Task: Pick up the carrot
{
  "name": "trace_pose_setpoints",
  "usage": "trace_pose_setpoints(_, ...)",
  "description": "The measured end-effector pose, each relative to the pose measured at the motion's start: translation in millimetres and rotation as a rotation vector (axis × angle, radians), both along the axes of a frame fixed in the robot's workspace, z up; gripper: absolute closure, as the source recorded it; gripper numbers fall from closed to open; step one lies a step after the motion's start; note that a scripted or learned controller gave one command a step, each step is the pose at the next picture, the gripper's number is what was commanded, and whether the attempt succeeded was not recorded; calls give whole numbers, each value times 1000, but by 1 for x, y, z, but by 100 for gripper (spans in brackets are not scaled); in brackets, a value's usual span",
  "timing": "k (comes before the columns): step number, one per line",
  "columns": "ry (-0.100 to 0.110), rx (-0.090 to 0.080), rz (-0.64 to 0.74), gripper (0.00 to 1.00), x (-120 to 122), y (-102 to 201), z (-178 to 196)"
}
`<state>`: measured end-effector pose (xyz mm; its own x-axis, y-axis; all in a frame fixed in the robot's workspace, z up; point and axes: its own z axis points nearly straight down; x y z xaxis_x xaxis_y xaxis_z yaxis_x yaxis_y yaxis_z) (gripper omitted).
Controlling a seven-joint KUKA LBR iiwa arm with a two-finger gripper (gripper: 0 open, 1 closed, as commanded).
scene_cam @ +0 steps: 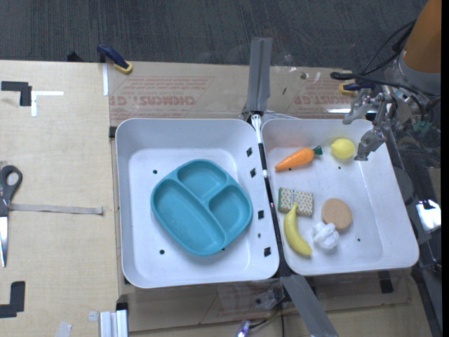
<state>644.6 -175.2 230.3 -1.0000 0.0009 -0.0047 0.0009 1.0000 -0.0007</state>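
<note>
Carrot (295, 159) lying in the right bin (393, 209), near its back left corner, orange body pointing left, green stub toward the right. Just right of that stub, apart from it, a yellow lemon-like ball (342, 149). Farther forward in the same bin: a speckled cracker-like square (295, 199), a banana (295, 232) touching its lower edge, a round tan cookie shape (337, 213), and a crumpled white lump (325, 236) just below that.

Claw (370, 140) hanging over the back right part of the right bin, right of the yellow ball and well apart from the carrot. Nothing seen between the fingers; cannot tell whether spread or closed, given the clutter of metal and cables. Orange band of the arm (426, 37) at the upper right corner.

Left bin (133, 209) holding a teal divided plate (202, 206) with three compartments, set at a slant.

On the tabletop (56, 160): scissors (7, 213) at the far left, a strip of tape (59, 209) beside them. Behind the bins, a cardboard sheet (168, 93) with red printing, upside down and mirrored, partly readable as "CHEMCAS"; remaining letters too faint to make out. A blue and yellow clamp (114, 58) at its back left corner.
</note>
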Motion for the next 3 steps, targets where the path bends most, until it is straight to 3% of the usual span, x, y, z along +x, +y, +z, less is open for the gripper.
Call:
trace_pose_setpoints(1,0,1,-93,0,6,63,-109)
trace_pose_setpoints(2,-1,1,-157,0,11,83,-136)
trace_pose_setpoints(3,-8,1,-155,100,13,84,-125)
